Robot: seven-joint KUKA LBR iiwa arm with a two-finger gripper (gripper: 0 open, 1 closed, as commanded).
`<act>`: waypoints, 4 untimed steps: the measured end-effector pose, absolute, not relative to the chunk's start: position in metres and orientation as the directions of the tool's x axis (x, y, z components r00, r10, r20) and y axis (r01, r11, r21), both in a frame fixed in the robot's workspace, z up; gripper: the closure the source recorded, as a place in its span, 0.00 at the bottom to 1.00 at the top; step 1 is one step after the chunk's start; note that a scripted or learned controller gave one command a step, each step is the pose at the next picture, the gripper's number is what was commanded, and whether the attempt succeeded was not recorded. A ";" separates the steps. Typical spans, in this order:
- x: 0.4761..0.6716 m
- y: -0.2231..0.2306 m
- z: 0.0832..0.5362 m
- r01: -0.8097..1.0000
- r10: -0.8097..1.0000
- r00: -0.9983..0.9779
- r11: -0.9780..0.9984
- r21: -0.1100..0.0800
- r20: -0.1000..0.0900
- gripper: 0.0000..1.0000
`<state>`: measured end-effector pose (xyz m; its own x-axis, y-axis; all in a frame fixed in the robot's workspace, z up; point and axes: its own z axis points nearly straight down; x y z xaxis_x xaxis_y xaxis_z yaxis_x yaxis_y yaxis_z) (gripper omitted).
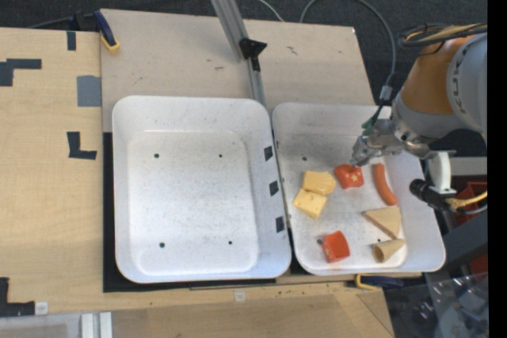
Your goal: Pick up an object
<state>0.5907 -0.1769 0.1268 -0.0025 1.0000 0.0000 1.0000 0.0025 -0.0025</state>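
one small red chunk (348, 176), rounded, glossy, right bin (317, 123); tool (363, 157) touching it, finger state unclear.

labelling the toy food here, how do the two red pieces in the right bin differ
The upper red piece lies right beside the pincer, near the sausage; the lower red piece lies apart from the arm, close to the near rim of the right bin. The upper one looks rounder and a little smaller; the lower one looks blockier, with flatter sides. Both are red and rest on the bin floor.
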 end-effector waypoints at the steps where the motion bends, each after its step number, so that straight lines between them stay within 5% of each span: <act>1: 0.599 -0.178 0.187 1.000 1.000 -0.002 0.002 0.004 -0.002 1.00; 2: 0.599 -0.178 0.211 1.000 1.000 -0.002 0.002 0.002 -0.001 1.00; 4: 0.615 -0.069 0.214 1.000 1.000 -0.007 0.007 -0.002 0.002 1.00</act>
<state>0.6149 -0.0690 0.2141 -0.0067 1.0000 0.0018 1.0000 0.0067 -0.0023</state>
